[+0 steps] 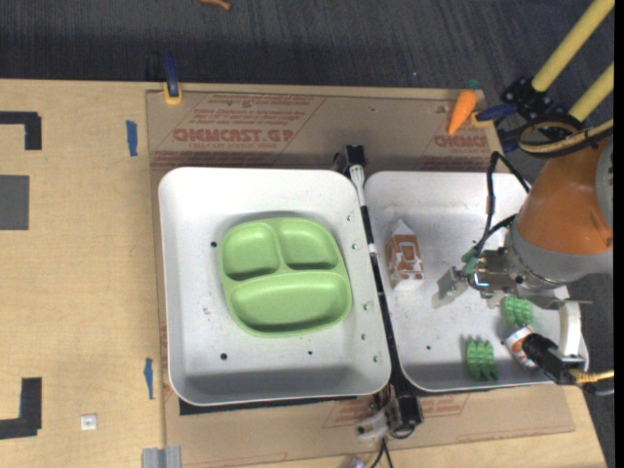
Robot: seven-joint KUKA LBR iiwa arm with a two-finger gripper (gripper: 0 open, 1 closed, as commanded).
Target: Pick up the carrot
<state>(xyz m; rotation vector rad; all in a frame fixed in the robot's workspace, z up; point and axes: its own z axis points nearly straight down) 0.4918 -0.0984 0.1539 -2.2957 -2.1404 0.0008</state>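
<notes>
The right-hand white bin [439, 198] lies under the claw [454, 287]. A small white carton [405, 256] with brown print stands in it, just to the claw's left in the view and a little farther from the camera. A green ridged block [480, 357] lies nearer the camera than the claw, close to the bin's front wall. A second green block [518, 310] sits just to the claw's right. Well to the claw's left is the other white bin [185, 261] - it holds a green divided plate [286, 276]. Both bins rest on a cardboard sheet [234, 130], and a blue clamp [172, 76] grips its far left corner.
</notes>
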